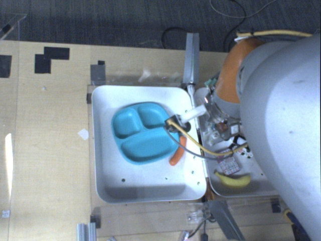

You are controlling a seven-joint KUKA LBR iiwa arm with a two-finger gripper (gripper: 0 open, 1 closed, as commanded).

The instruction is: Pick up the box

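A small patterned box lies in the right bin, just above a yellow banana. My gripper hangs low over the right bin's left side, a little above and behind the box. The big grey arm with its orange band covers most of that bin. Nothing is visibly held by the gripper.
In the left bin a blue divided plate lies near the middle, with an orange carrot-like stick at its right edge. A metal divider post stands behind the two bins.
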